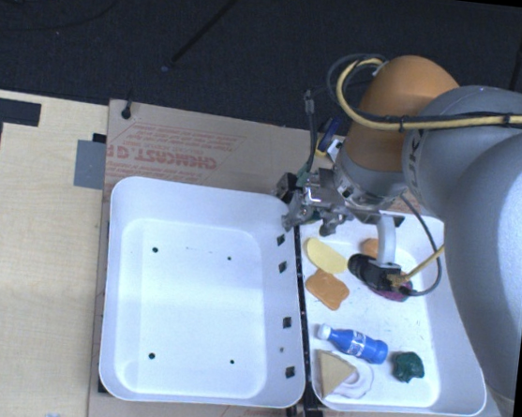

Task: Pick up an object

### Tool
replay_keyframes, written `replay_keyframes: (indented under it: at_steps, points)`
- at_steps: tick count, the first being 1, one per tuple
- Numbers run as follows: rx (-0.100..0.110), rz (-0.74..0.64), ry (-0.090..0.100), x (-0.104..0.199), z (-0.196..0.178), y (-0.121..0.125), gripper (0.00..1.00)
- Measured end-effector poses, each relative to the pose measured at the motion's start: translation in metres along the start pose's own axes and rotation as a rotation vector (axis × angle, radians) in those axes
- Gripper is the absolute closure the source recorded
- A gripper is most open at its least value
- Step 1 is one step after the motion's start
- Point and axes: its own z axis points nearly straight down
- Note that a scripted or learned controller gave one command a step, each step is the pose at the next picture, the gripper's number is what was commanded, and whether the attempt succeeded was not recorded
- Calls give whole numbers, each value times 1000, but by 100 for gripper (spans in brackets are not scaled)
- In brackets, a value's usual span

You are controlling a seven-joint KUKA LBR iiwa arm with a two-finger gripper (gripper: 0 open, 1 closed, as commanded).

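My gripper (pixel 319 212) hangs over the far left corner of the right bin (pixel 454 368), under the orange band of the wrist. Just below it lies a pale yellow banana-like piece (pixel 326 255), with an orange-brown bread-like piece (pixel 327 289) beside it. A small orange thing (pixel 369 248) sits to the gripper's right. Nearer the front lie a blue bottle (pixel 354 344) on its side, a dark green lump (pixel 407 365) and a tan wedge on something white (pixel 339 374). Nothing shows as held by the gripper.
The left bin (pixel 122 261) stands beside the right one, with a black divider rail (pixel 290 291) between them. The big grey arm covers the right bin's far right side. Both bins rest on a cardboard sheet (pixel 202 148).
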Motion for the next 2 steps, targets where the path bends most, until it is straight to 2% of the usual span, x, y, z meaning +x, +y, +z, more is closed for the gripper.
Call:
replay_keyframes:
  at_steps: [1,2]
  points:
    - [-2,17,-8,-125,-60,-22,100]
    - [6,-3,3,-11,-26,-2,100]
